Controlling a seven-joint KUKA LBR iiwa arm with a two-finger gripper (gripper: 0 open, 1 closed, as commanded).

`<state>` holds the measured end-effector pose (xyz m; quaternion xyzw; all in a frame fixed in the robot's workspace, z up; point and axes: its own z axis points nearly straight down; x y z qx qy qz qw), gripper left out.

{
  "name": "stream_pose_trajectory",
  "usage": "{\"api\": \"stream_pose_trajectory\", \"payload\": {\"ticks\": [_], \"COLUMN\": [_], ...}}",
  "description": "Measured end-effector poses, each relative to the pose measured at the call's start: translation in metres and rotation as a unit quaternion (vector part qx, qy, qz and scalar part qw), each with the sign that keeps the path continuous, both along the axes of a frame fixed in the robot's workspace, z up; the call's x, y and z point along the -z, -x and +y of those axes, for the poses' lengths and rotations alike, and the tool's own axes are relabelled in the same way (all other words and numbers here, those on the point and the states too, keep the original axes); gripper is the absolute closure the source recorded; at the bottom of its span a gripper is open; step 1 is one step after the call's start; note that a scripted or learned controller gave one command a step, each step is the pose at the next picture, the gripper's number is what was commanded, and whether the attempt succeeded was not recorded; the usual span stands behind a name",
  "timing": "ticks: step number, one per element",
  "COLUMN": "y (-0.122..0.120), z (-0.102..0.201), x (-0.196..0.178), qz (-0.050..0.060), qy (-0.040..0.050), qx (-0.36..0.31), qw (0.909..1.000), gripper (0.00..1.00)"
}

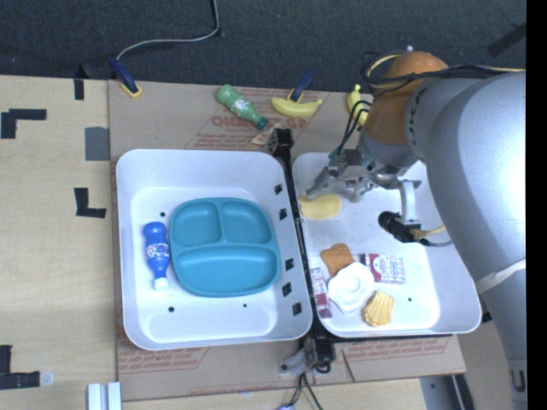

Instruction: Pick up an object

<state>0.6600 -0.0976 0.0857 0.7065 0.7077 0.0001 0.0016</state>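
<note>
My gripper (335, 183) hangs low over the far left part of the right bin (444, 310), right above a pale yellow flat item (320, 207) that lies on the bin floor. Nothing shows between the fingers. Nearer the front of the same bin lie a brown bread-like piece (337, 256), a white round lid-like item (351, 286), a yellow ridged chip (378, 307), a small red and white carton (386, 268) and a wrapped bar (319, 289).
The left bin (137, 178) holds a blue divided plate (225, 246) and a small blue bottle (155, 253). Behind the bins on the cardboard lie a green bottle (240, 106) and a banana (296, 106). The grey arm (479, 161) covers the right bin's right side.
</note>
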Motion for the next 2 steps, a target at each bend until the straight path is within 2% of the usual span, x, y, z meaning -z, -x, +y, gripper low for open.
{"api": "stream_pose_trajectory", "payload": {"ticks": [1, 2], "y": [-0.009, 0.009], "z": [0.003, 0.003], "x": [0.000, 0.000], "qz": [0.000, 0.000], "qy": [-0.0003, -0.0001], "qx": [0.000, 0.000], "qw": [1.0000, 1.0000], "gripper": [0.00, 0.00]}}
